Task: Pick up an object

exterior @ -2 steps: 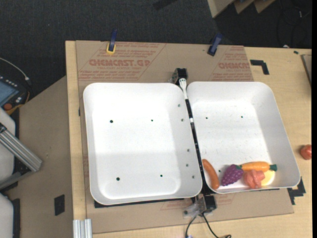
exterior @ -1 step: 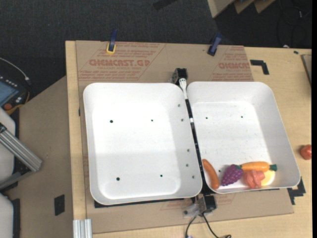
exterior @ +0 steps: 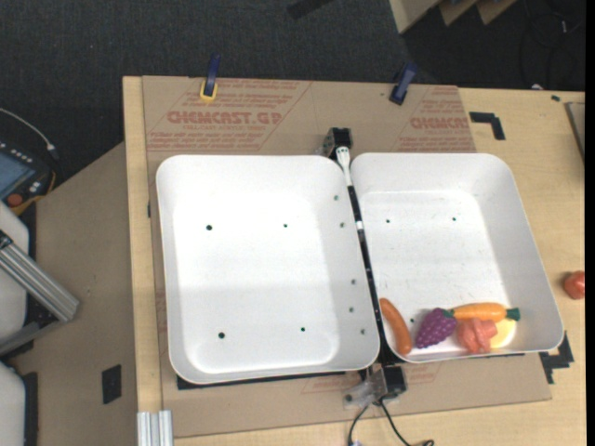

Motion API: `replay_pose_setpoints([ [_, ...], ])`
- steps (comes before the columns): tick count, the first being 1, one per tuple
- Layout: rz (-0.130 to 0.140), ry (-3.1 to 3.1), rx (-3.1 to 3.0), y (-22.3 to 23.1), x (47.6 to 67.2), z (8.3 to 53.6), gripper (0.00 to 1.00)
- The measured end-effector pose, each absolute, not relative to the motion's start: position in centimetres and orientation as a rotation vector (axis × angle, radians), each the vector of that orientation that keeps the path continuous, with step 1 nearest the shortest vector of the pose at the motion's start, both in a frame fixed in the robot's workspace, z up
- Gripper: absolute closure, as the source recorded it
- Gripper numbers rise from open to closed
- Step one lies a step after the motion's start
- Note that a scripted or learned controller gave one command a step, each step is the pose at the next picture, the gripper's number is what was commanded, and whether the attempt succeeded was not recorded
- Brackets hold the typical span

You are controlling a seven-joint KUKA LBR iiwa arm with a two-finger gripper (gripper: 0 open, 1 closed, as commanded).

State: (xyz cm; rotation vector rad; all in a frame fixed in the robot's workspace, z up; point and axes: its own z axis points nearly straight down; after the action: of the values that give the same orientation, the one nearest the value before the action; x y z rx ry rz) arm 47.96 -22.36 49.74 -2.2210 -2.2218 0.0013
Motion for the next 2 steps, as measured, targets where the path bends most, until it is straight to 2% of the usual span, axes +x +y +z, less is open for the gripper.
replay_pose_setpoints([
  [2, 0.002, -2.220, -2.220, -22.4, 47.9, 45.3, 1.00],
])
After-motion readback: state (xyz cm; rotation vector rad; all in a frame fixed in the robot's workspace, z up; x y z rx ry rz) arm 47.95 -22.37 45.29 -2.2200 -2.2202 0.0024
